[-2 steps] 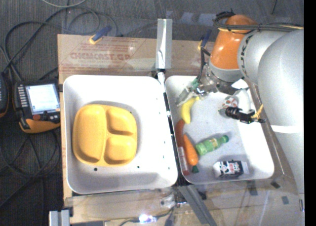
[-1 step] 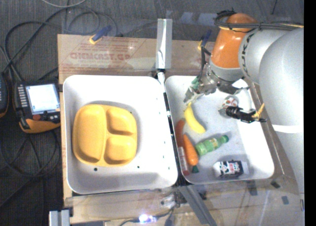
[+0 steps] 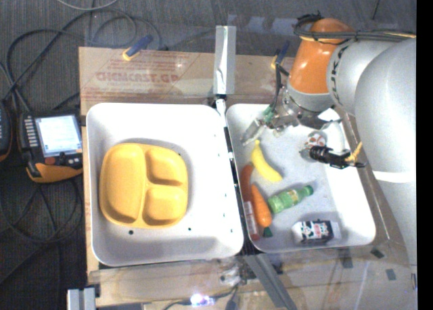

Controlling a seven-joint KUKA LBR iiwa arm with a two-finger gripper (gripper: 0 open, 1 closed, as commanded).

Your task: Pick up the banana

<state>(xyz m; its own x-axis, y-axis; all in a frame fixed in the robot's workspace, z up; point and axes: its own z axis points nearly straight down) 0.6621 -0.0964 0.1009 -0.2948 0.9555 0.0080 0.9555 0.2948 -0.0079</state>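
Note:
The yellow banana (image 3: 265, 164) lies in the right bin (image 3: 345, 197), near the bin's upper left, slanting from upper left to lower right. My gripper (image 3: 265, 126) hangs just above the banana's upper end, close to the bin's back wall. Its fingers (image 3: 254, 129) look spread apart, with nothing between them. The banana rests on the bin floor, apart from the fingers.
Just below the banana lie an orange carrot (image 3: 260, 211), a reddish stick (image 3: 245, 179) along the left wall, a green bottle (image 3: 289, 199) and a black-and-white carton (image 3: 315, 231). The left bin (image 3: 95, 122) holds a yellow divided plate (image 3: 144, 183).

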